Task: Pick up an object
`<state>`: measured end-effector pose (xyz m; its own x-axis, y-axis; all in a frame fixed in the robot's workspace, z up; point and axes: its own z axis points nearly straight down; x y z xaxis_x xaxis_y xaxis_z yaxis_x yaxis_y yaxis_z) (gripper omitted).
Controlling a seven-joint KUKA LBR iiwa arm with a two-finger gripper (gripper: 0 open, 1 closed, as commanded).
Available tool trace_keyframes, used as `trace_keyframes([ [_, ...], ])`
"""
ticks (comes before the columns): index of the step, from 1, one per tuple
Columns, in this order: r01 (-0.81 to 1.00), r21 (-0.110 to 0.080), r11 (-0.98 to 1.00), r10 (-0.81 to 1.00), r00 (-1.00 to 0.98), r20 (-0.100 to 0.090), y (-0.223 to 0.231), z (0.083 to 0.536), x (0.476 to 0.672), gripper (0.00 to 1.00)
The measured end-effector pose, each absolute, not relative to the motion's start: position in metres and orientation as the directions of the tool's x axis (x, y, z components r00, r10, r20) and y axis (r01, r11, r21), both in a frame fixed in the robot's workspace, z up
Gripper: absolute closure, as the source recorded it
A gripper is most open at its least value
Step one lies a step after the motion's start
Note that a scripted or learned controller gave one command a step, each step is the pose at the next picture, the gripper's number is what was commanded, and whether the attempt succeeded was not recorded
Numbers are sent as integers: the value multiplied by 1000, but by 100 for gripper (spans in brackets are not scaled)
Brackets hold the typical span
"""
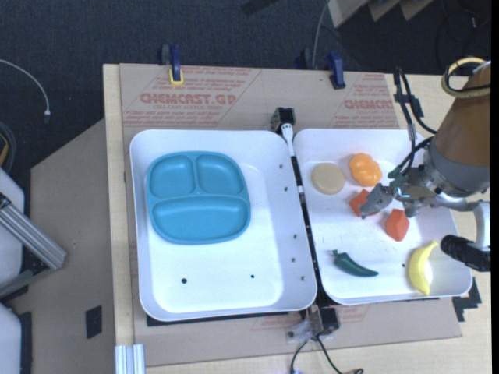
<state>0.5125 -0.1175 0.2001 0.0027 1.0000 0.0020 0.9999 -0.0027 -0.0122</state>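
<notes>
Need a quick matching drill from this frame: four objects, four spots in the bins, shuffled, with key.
Things:
1. blue divided plate
2. banana
3. green pepper
4. orange fruit

Places:
A. right bin, front right corner
B. left bin, back half
C. right bin, back, beside the beige round piece
D. right bin, front, near the divider

Pairs: 1-B, 2-A, 3-D, 4-C
</notes>
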Motion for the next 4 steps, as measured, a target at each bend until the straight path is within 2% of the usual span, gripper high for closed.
trace_keyframes([
  [1, 1000, -1, 0, 1000, 0, 0, -117, 206, 515, 0],
  [3, 1000, -7, -1, 1000, 1, 2, -127, 106, 521, 0],
  [4, 1000, -4, -1, 1000, 1, 2, -127, 83, 520, 0],
])
